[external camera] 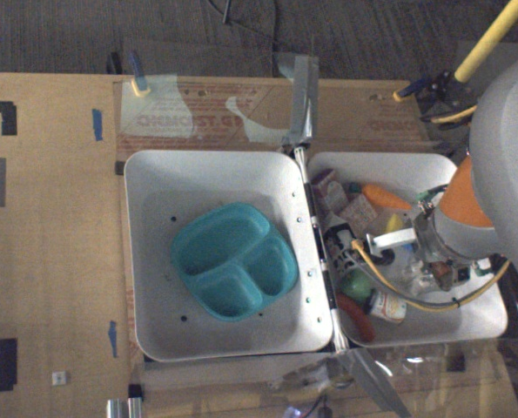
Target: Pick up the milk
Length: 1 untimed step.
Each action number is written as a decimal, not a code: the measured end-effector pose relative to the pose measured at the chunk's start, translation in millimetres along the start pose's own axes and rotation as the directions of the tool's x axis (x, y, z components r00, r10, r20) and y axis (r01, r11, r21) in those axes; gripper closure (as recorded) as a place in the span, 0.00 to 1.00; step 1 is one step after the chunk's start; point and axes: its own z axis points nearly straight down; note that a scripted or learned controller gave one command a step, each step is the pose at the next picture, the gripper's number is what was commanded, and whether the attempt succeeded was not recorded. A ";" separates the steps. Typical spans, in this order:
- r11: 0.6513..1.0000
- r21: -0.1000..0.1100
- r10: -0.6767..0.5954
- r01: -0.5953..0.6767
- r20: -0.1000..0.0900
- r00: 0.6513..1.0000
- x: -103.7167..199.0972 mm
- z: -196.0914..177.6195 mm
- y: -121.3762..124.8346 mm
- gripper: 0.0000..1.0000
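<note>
Camera view, looking down at a slant on two white bins side by side on a brown bench. In the left bin (145, 233), a teal divided plate (233, 260), lying flat near the middle, three compartments facing up. In the right bin (485, 316), a crowded heap of small things: an orange carrot (386, 198) near the far wall, a green ball (356, 283) close to the divider, a red piece (357, 317) just in front of it, a small pale bottle (387, 306) lying on its side beside both. Milk (359, 209) apparently the pale pinkish carton between the carrot and the divider, toward the far side of the right bin, though too blurred to be sure. Grey arm (502, 138) entering from the right, orange band above the wrist, yellow cable looping beneath. Gripper (426, 268) low over the near middle of the right bin, apart from the carton. Open or closed: cannot tell, tip lost in clutter and blur. Nothing visibly held.
</note>
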 end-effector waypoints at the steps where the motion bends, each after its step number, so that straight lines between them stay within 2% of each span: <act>1: 0.979 0.005 -0.204 0.204 0.007 0.979 49.7 -152.2 25.1 1.00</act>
